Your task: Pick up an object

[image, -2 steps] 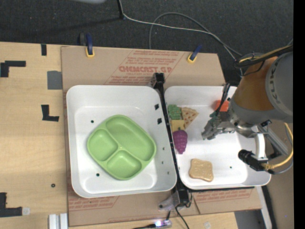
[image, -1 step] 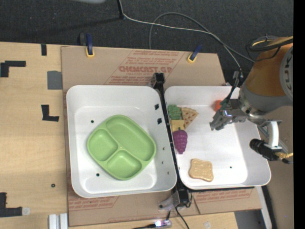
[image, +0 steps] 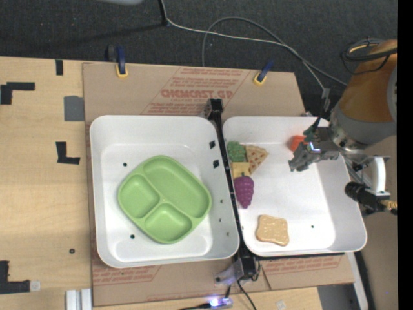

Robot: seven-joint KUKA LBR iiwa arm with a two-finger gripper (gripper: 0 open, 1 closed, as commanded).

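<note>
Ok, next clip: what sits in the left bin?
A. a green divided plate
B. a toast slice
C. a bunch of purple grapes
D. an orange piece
A: the green divided plate lies alone in the left bin, while the toast slice and purple grapes lie in the right bin.

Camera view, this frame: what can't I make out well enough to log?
- Gripper: dark and small in the camera view; whether it is open or shut can't be told.
- Orange object: partly covered by the gripper, so its shape and any contact are unclear.
- Food pile by the divider in the right bin: pieces overlap, hiding their edges.
- Arm: cut off by the right edge.
</note>
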